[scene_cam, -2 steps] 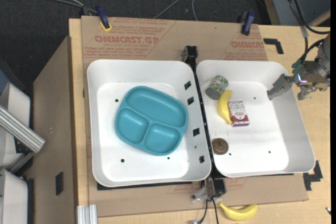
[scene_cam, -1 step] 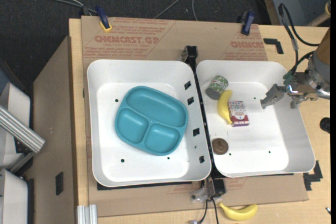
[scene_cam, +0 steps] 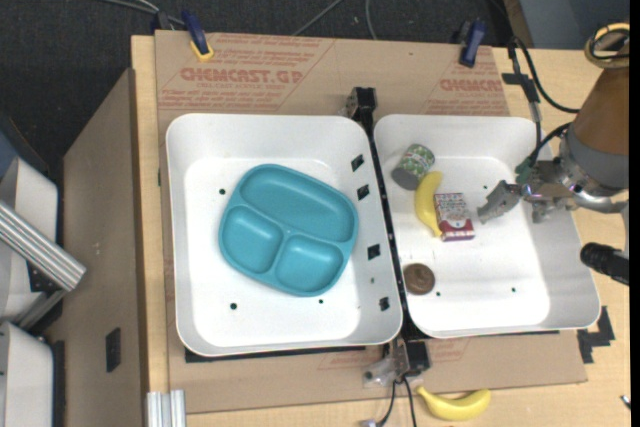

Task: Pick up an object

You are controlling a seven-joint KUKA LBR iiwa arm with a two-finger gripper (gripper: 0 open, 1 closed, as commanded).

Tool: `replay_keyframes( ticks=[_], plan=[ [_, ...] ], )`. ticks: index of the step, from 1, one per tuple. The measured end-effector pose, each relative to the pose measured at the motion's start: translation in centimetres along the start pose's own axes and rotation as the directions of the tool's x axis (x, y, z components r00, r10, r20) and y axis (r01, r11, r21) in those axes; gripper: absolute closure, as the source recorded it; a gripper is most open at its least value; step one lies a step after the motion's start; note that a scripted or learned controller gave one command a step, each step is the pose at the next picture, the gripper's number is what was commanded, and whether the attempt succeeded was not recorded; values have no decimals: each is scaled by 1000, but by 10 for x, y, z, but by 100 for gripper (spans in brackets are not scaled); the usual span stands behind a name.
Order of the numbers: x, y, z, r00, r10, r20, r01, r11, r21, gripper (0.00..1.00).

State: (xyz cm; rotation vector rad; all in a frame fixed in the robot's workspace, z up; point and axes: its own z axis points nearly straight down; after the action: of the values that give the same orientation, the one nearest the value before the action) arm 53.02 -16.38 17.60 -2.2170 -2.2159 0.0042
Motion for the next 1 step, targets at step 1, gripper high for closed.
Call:
replay_keyframes(
  ticks=[1],
  plan=[
    [2, 3, 43, 1000, -1, 0, 1, 1000, 0, 0]
  ],
)
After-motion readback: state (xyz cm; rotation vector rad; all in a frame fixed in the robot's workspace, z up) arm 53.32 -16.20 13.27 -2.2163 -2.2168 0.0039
